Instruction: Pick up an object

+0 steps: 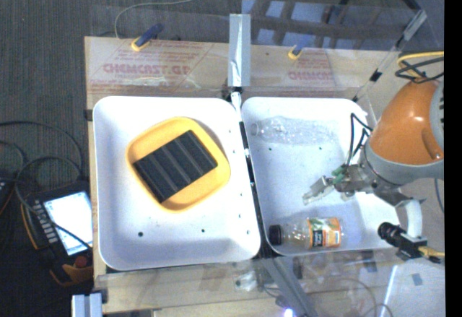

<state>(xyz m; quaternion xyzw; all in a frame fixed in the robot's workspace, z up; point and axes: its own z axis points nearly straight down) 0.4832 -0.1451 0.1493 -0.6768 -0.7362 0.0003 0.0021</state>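
Bench: wooden board (173, 66) printed "CHEMCAST", carrying two white bins over grey carpet.
Gripper: gripper (316, 191) hung over right bin (303, 164), grip state impossible to tell.
Bottle: clear bottle (307, 233), orange label, black cap, lay just below gripper against bin's near wall.
Left bin: left bin (115, 185) held yellow tray (179, 164) with black ribbed insert.
Room: right bin's centre lay bare.

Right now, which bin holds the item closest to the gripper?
The right bin: its small bottle, lying on its side, sits just below the gripper. The left bin holds the yellow tray, across the divider.
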